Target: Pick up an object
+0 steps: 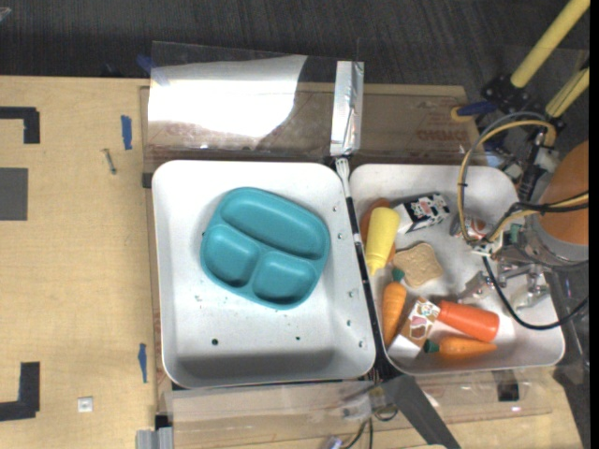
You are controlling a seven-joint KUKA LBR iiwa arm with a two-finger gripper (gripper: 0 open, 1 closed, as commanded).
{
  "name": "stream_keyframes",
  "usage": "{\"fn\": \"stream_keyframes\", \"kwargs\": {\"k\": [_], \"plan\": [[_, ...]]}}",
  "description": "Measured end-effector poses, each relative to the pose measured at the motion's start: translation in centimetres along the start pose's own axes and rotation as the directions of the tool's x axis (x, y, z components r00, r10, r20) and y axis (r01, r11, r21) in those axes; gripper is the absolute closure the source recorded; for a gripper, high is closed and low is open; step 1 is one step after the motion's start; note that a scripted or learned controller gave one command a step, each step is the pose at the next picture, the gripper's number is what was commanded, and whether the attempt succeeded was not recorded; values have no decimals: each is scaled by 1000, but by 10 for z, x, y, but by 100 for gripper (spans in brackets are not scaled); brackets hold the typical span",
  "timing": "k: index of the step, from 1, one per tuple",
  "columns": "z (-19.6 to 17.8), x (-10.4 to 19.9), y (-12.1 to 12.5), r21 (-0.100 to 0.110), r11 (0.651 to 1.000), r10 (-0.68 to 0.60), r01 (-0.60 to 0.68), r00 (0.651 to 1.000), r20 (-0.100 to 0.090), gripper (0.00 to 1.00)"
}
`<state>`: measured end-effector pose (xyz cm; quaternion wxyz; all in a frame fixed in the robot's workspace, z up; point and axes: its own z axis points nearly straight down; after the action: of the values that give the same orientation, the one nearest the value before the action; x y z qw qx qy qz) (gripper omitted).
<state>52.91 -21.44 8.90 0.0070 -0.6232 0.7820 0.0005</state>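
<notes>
The right bin (412, 172) holds several toy foods. A yellow bottle-shaped piece (381, 235) lies along its left wall. Beside that piece is a tan bread slice (418, 264), and a black-and-white pack (426, 208) lies nearer the back. Toward the front are an orange carrot (394, 309), a small carton (421, 324), an orange-red bottle (468, 320) and a second carrot (459, 347). My gripper (510, 283) hangs over the right half of this bin, just above and right of the orange-red bottle. Cables and the wrist hide its tip, and I see nothing held in it.
The left bin (178, 279) carries a teal divided plate (265, 246). A clear plastic sheet (225, 101) and a taped strip (347, 106) lie behind the bins. Yellow poles (552, 31) and looped cables (487, 157) crowd the back right. Wooden bench (65, 251) extends left.
</notes>
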Motion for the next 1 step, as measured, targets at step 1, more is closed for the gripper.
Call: {"fn": "stream_keyframes", "kwargs": {"k": [1], "plan": [[-44, -9, -69, 1, 982, 189, -189, 982, -8, 0]]}}
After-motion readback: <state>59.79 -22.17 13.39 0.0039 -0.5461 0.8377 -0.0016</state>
